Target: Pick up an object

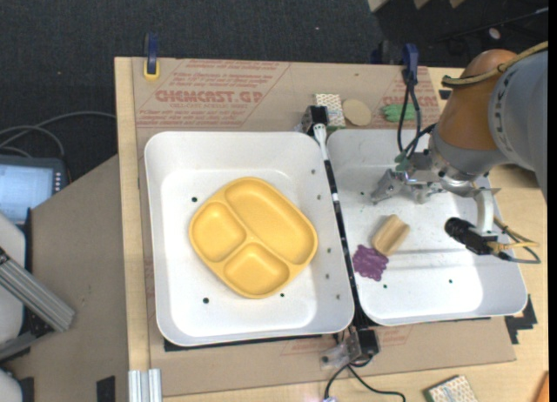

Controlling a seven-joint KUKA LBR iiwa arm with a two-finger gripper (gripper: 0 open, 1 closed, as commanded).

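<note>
End effector over right bin, finger state unclear; tan block beside frilly purple piece.

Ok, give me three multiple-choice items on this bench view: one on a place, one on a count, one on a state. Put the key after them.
1. Where does the yellow plate lie?
A. in the left bin
B. in the right bin
C. on the bare bench

2. How many compartments does the yellow plate have?
A. two
B. three
C. four

3. How does the tan block stand to the purple piece in the right bin?
A. stacked on top of it
B. beside it, just above it in the view
C. in another bin

Key: 1 A, the plate sits inside the left bin. 2 B, ridges part it into three wells. 3 B, both lie near the bin's left side on its floor, the block higher in the picture.
</note>
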